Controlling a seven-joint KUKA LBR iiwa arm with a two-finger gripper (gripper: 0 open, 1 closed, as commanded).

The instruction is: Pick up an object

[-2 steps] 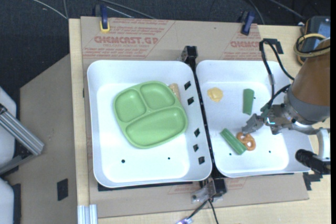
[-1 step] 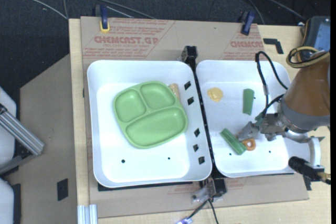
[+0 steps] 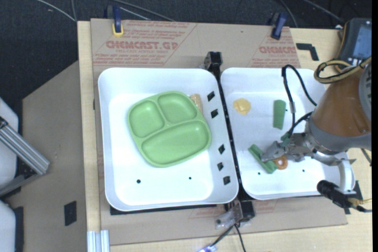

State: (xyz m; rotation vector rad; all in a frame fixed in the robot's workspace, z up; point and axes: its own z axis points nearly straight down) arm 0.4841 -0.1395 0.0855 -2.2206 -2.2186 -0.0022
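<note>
Pincer (image 3: 275,156) low in rt bin (image 3: 260,186), touching green stick (image 3: 260,159) beside orange bit (image 3: 282,163); grip state unclear

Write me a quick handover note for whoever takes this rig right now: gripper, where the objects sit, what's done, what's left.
Gripper: down low in the right bin, right at a dark green piece and a small orange item; grip not confirmed.
Objects: green block and yellow piece lie farther back in that bin. Green divided plate sits in the left bin.
Done: arm has reached the objects.
Left: secure one and lift it.
</note>
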